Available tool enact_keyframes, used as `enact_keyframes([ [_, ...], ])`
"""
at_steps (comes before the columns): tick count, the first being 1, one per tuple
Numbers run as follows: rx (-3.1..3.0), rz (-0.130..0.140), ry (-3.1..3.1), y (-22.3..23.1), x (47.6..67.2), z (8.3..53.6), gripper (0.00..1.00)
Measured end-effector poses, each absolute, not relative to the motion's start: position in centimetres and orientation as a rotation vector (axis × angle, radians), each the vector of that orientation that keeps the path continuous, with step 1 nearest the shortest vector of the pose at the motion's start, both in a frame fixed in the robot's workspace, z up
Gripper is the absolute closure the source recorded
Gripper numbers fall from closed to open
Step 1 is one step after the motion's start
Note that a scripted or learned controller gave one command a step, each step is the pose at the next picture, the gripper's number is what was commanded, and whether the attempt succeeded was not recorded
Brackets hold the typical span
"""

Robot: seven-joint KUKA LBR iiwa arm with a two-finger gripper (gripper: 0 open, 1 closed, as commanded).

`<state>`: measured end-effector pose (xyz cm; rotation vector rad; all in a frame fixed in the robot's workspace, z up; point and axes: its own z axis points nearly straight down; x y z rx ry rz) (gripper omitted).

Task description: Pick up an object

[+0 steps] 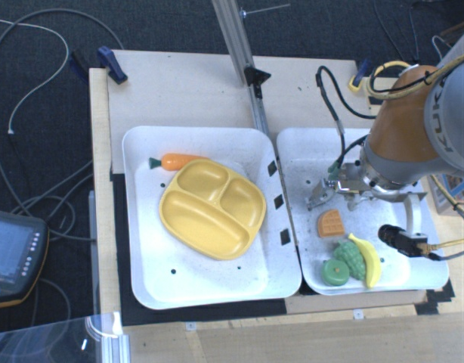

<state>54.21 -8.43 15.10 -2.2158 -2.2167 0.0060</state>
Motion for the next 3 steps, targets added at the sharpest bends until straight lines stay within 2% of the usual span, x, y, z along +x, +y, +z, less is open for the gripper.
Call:
enact_keyframes([
  [1, -2.22, -0.003, -2.221, -8.4, 54.4, 16.5, 1.0],
  [2, -2.224, -0.006, -2.226, -9.0, 54.7, 21.0, 1.0],
  [3, -2.222, -0.003, -2.224, -9.0, 54.8, 21.6, 1.0],
])
